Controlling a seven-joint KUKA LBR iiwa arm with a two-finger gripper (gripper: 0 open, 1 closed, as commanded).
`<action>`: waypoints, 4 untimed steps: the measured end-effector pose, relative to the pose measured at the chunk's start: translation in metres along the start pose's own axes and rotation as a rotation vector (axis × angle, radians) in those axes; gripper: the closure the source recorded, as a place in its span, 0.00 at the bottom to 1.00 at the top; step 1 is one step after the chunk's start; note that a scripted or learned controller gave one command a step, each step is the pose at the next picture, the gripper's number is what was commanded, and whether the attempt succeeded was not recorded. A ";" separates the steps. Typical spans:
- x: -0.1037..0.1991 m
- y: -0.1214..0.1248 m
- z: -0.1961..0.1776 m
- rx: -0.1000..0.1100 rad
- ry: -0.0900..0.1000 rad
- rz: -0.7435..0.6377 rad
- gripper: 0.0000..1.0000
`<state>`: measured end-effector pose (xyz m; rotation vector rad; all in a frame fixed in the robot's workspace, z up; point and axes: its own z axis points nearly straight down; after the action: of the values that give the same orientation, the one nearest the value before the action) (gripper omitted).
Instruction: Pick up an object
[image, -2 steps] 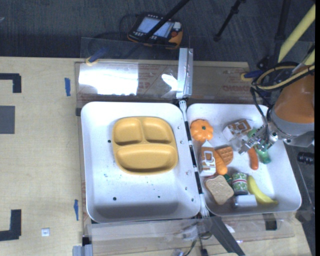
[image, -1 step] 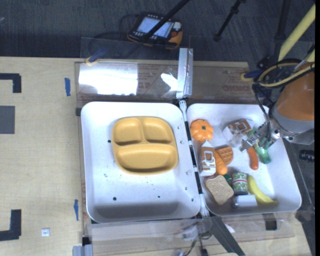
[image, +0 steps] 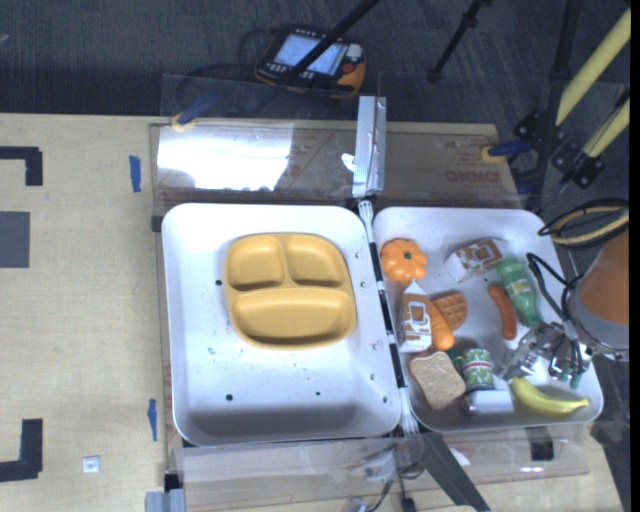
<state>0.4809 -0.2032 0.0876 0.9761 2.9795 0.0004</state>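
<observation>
- You have the gripper (image: 545, 352) low over the right bin (image: 440, 218), near its right wall, just above the banana (image: 548, 398); I cannot tell from this slant how the jaws stand, and nothing is visibly held.
- The nearest candidate is that banana, lying flat in the near right corner. Judged as toy food, it should be light, stiff and smooth, so expect it to slip; take it across the middle of its curve, not at a tapered end.
- The sausage (image: 503, 310) lies just left of the gripper, with the green bottle (image: 518, 285) beside it. Both look rounded and likely to roll out of a pinch.
- The bread slice (image: 438, 379) and the small can (image: 476, 367) are touching or nearly so, and the waffle (image: 449, 310) sits against a carton (image: 417, 322). You would risk nudging neighbours there.
- The pumpkin (image: 403, 260) stands apart near the divider, with more room round it, but it is broad for 2 fingers.
- The bin floor is smooth white plastic, so objects will slide when pushed. The wall beside the banana leaves little room on that side.
- The left bin (image: 200, 380) carries 1 yellow divided plate (image: 290, 290).
</observation>
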 end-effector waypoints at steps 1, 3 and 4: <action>-0.001 0.001 -0.010 -0.003 -0.005 0.002 1.00; -0.059 0.072 -0.033 -0.001 -0.001 -0.175 1.00; -0.030 0.151 -0.012 -0.010 -0.028 -0.127 1.00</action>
<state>0.5945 -0.0991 0.1006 0.7773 3.0071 0.0008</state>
